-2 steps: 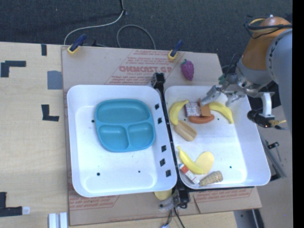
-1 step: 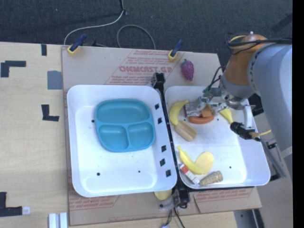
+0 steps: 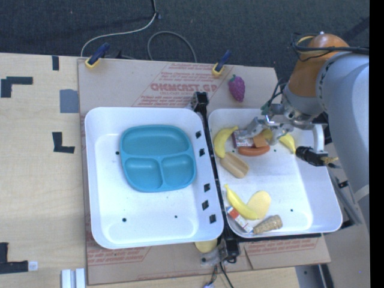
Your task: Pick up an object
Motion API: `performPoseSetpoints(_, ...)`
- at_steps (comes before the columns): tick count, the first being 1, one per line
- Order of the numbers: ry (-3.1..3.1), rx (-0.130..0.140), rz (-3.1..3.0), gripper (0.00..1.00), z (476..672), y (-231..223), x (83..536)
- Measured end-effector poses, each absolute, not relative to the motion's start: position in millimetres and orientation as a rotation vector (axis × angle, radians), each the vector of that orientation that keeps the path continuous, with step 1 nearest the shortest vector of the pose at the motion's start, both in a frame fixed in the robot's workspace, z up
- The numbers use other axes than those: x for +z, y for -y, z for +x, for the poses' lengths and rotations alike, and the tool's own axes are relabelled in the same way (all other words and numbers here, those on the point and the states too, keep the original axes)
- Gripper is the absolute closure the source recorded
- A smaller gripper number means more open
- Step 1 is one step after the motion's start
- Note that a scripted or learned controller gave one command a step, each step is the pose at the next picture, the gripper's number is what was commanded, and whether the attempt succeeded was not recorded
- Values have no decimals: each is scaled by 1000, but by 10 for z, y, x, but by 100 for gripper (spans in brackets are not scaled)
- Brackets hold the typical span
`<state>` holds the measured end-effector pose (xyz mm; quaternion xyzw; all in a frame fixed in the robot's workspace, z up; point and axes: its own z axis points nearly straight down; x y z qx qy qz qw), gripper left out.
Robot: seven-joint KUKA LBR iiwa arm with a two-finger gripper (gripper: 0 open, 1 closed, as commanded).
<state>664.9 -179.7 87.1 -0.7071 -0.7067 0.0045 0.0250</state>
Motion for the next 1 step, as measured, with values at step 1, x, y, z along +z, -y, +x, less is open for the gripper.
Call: performPoseSetpoints(1,2181,3,-2176,0,6657,1918,866)
